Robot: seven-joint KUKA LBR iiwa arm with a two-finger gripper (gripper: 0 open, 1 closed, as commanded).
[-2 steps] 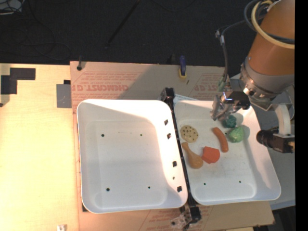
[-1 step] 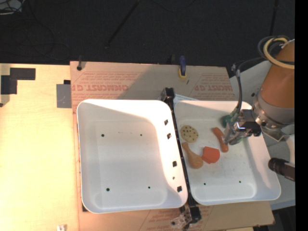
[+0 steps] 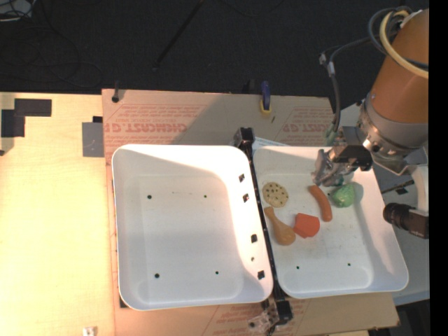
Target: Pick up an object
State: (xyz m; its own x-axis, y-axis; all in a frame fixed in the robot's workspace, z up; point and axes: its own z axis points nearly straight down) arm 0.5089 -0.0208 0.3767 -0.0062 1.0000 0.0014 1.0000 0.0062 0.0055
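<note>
The arm (image 3: 402,82) has a broad orange band above a grey wrist ring. A dark cable (image 3: 336,82) loops beside the band. Below the ring sits the metallic, dark-fingered tool (image 3: 334,171).

A sausage (image 3: 320,203), red block (image 3: 306,225), drumstick (image 3: 279,227), cookie (image 3: 275,194) and green lump (image 3: 344,195) lie in the right bin (image 3: 364,280).

One fixed camera looks down aslant on both bins (image 3: 183,161).

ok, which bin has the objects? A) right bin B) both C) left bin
A: the cookie, sausage, red piece, drumstick and green item all lie in the right bin, where the hand hangs.
</note>
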